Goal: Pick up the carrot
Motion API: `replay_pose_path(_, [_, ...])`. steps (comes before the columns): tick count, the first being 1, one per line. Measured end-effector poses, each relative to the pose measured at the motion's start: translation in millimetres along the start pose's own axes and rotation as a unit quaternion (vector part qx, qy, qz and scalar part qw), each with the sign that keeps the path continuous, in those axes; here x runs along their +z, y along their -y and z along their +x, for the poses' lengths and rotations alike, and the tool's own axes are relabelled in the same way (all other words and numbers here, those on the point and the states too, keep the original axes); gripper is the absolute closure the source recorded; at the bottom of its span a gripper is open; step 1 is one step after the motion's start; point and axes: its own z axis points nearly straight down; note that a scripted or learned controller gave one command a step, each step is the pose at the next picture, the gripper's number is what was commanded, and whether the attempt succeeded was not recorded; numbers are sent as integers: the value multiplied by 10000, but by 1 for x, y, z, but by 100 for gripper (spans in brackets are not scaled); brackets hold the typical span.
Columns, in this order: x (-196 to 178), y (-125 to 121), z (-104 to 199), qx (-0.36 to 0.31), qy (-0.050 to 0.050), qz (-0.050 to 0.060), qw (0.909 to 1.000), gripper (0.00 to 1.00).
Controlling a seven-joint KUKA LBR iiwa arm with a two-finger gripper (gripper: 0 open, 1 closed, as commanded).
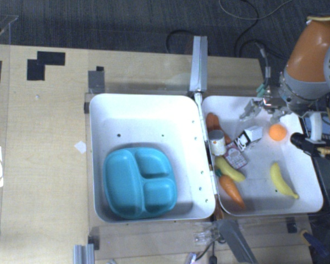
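The carrot (231,191) is orange and tapered. It lies at the front left of the right bin (311,198), close to the dividing wall, its upper end touching a yellow banana (230,169). My gripper (262,111) hangs over the back of the same bin, well behind the carrot and to its right. Its fingers (247,112) are spread apart and it is open, with nothing between them.
Around the carrot in the right bin are a small can (217,143), a flat packet (237,158), a white box (248,136), an orange (277,132), a second banana (283,181) and a brownish item (212,120). The left bin (143,111) holds a blue divided plate (138,181).
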Motion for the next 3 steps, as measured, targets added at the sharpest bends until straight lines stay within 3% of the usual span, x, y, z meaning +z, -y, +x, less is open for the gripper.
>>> replay_pose_path(1, [57, 10, -69, -372, 6, -5, 9993, 0])
replay_pose_path(2, [112, 31, -89, 71, 7, -18, 10000, 0])
replay_pose_path(3, [100, 29, -88, 58, 14, -49, 10000, 100])
